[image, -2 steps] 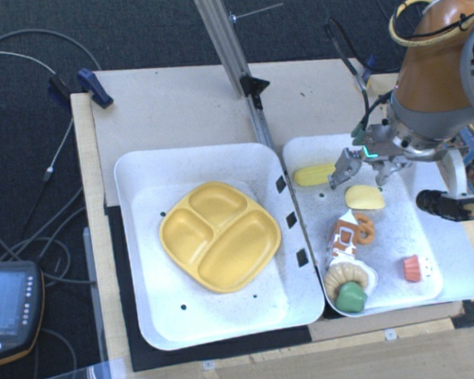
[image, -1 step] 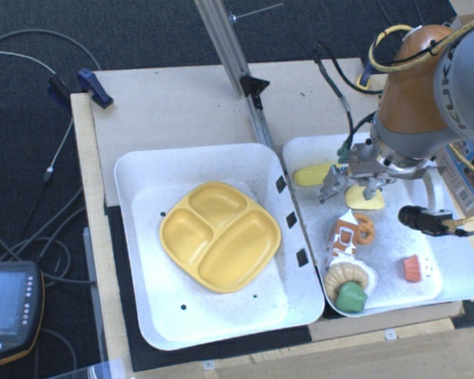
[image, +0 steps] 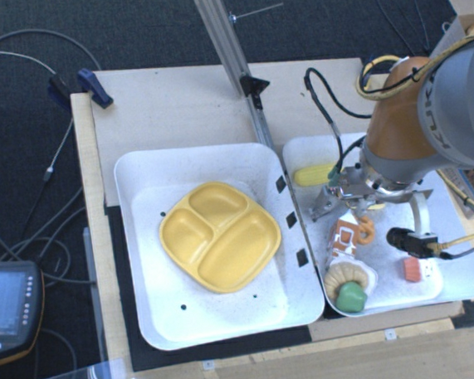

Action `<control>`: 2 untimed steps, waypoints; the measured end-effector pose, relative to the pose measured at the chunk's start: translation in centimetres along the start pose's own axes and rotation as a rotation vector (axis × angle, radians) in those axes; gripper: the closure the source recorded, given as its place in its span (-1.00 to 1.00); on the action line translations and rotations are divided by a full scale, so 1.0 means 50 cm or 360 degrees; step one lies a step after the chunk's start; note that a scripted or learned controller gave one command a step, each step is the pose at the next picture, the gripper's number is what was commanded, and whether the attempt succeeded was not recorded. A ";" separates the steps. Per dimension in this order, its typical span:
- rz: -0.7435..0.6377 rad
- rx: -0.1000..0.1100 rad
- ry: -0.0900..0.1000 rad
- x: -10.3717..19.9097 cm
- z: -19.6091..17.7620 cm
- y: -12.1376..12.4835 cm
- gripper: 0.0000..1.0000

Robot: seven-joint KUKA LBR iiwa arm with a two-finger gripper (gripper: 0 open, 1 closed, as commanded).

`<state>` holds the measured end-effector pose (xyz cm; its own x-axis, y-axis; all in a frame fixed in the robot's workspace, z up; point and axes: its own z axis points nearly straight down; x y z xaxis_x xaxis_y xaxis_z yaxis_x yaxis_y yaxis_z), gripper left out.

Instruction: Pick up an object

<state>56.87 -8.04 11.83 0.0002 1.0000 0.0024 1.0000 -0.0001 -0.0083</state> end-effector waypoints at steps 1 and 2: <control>-0.0001 -0.0002 -0.0001 0.001 0.055 -0.001 -1.00; -0.0001 -0.0012 0.0000 0.002 0.029 0.002 1.00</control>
<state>56.95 -7.93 10.37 -0.0005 1.0000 0.0025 1.0000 0.0005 -0.0010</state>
